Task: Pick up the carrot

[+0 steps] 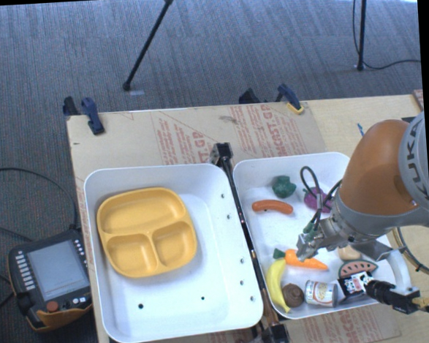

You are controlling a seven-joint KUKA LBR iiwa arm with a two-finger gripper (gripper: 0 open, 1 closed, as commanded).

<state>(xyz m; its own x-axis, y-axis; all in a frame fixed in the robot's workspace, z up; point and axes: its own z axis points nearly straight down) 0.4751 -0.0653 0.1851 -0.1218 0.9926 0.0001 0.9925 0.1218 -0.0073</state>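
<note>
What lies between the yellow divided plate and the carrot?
In the camera view, between the yellow plate and the carrot come bare white bin floor, then the two bins' adjoining rims. The gripper sits at the carrot.

the divided plate (146,230) lies in the left bin (122,313); the carrot (303,261) lies in the right bin (262,175), just right of the banana (276,285).
</note>
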